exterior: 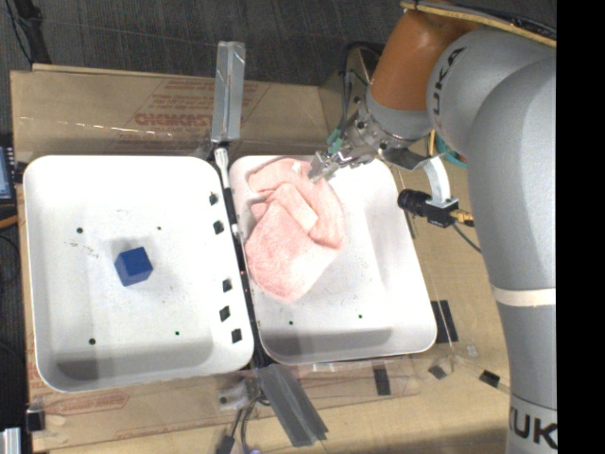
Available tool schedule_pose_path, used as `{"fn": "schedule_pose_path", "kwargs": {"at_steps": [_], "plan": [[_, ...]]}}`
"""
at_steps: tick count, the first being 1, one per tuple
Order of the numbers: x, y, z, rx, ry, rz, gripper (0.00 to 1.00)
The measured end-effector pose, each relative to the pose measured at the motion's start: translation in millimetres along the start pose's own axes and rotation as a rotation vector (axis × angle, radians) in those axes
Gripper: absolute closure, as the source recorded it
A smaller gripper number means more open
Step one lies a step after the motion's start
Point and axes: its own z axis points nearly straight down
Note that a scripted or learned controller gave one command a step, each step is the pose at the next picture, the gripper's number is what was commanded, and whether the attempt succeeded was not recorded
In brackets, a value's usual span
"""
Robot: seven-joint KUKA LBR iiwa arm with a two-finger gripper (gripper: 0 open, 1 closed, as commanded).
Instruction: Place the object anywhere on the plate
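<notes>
A crumpled pink cloth (288, 235) lies in the right bin (378, 282), spread from the bin's far left corner toward its middle. My gripper (319, 166) is at the cloth's far edge, touching or just above the fabric. A small blue cube (133, 265) sits alone in the left bin (66, 329), far from the gripper.
The grey arm with its orange band (411, 45) reaches in from the right, over the right bin's far corner. A black cable connector (425, 206) hangs beside that bin's right rim. A metal bracket (227, 93) stands behind the divide between the bins.
</notes>
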Motion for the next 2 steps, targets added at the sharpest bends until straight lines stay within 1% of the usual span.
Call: {"fn": "schedule_pose_path", "kwargs": {"at_steps": [1,2], "plan": [[-0.1,0.5,-35.0,0.001,0.001,-0.005,1.0],[54.3,4.6,-27.3,0.004,0.002,-0.41,1.0]]}}
